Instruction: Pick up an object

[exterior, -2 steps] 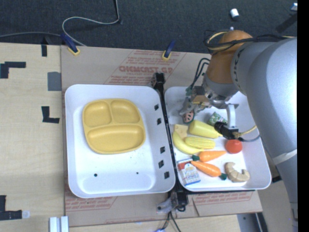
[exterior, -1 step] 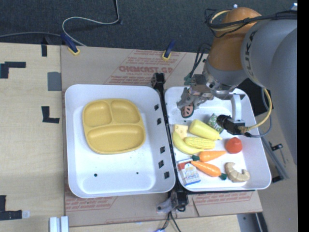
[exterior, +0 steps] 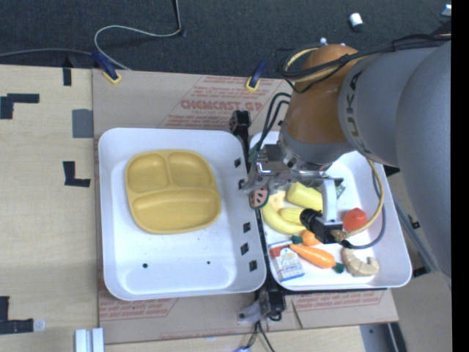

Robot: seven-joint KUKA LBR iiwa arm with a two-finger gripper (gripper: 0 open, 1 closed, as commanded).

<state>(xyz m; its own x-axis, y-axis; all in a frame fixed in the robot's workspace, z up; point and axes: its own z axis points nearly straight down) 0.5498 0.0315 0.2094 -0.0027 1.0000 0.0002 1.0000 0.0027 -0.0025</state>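
The arm's orange band and grey wrist (exterior: 316, 123) hang over the right bin (exterior: 388, 218). My gripper (exterior: 258, 191) points down at that bin's left edge, beside the divider between the bins. Just right of it lie a yellow banana (exterior: 282, 220) and another yellow piece (exterior: 304, 195). Further right and toward the front are a red tomato (exterior: 355, 217), an orange carrot (exterior: 314, 255), a small printed carton (exterior: 289, 265) and a beige piece (exterior: 359, 265). I see nothing clearly held at the gripper tip.
The left bin (exterior: 176, 270) holds a yellow divided plate (exterior: 174, 189). Cables loop from the wrist over the right bin (exterior: 379, 196). Black clips (exterior: 248, 248) line the wall between the bins. Cardboard (exterior: 183, 108) lies under both bins.
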